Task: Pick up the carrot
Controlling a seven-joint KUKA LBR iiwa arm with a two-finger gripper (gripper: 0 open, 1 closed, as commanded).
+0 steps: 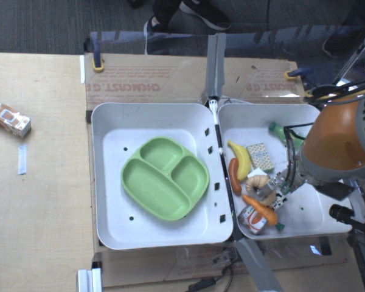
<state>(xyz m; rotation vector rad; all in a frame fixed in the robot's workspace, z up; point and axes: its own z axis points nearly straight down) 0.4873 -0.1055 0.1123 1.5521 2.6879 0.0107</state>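
The carrot (261, 207) is orange with a green tip at its lower right end. It lies at a slant in the right bin (316, 224), near the front left corner, on top of a small can (251, 219). My gripper (278, 191) hangs low in the right bin, just up and to the right of the carrot's middle. Its dark fingers reach down close to the carrot and a cream-coloured item (258, 178). Nothing shows held between them.
A banana (241, 158), a red sausage (234, 176), a patterned cracker packet (260, 156) and a green item (277, 129) lie in the right bin. The left bin (109, 163) bears a green divided plate (165, 177). A small carton (11, 120) sits on the bench, far left.
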